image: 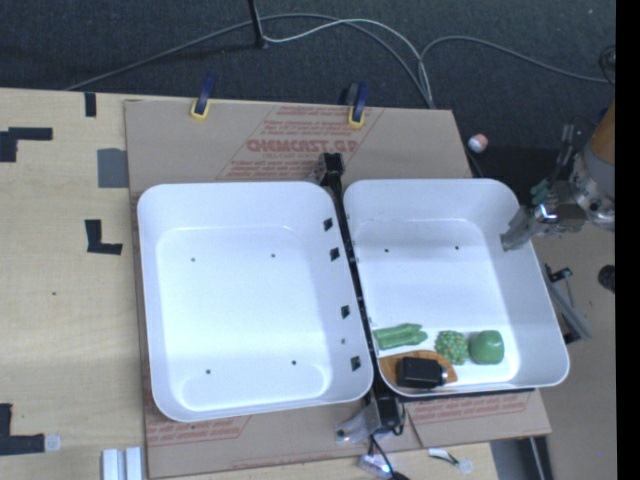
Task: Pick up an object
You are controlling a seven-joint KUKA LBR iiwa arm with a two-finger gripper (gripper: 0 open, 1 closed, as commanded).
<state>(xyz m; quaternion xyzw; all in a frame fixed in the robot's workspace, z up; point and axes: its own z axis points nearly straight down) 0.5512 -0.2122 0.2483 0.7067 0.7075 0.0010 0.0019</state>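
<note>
The right bin [450,203] holds a small cluster of objects along its near edge: a long green vegetable piece [400,336], a knobbly green broccoli-like piece [452,345], a round green object [486,347], and a black object [421,372] lying on an orange-brown one [445,373]. My gripper [520,230] hangs at the right bin's far right rim, well away from the cluster. Nothing shows between its fingers.
The left bin [240,203] sits beside the right one, with a black clip strip [340,258] between them. Both rest on a cardboard sheet [290,143] held by two clamps. Cables run across the dark floor at the back.
</note>
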